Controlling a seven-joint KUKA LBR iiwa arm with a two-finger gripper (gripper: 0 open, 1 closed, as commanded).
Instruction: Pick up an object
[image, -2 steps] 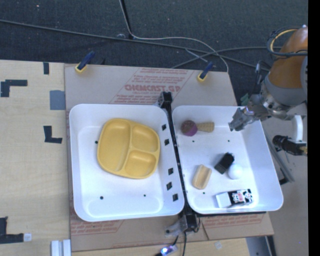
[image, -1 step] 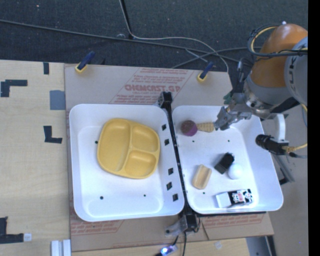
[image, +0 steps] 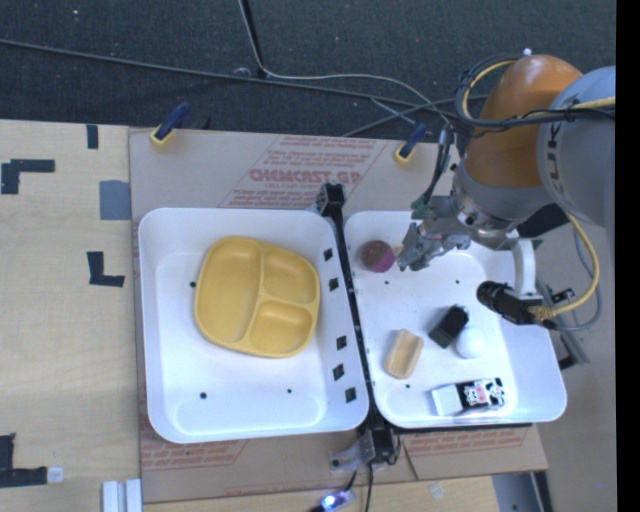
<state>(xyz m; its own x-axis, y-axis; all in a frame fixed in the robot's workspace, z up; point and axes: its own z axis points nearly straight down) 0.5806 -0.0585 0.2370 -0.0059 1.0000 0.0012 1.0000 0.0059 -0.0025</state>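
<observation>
My gripper (image: 413, 257) hangs over the far left part of the right bin (image: 530, 395), just right of a small dark purple ball (image: 377, 255). Nothing shows between its fingers. In the same bin lie a tan block (image: 404, 353), a black block (image: 449, 324), a white ball (image: 470, 342) and a small white and black box (image: 468, 397) near the front wall. The grey arm with its orange band (image: 520, 110) comes in from the upper right.
A yellow divided plate (image: 257, 296) lies in the left bin (image: 170, 400). A black divider with clips (image: 345, 300) runs between the bins. Cables hang beside the wrist on the right.
</observation>
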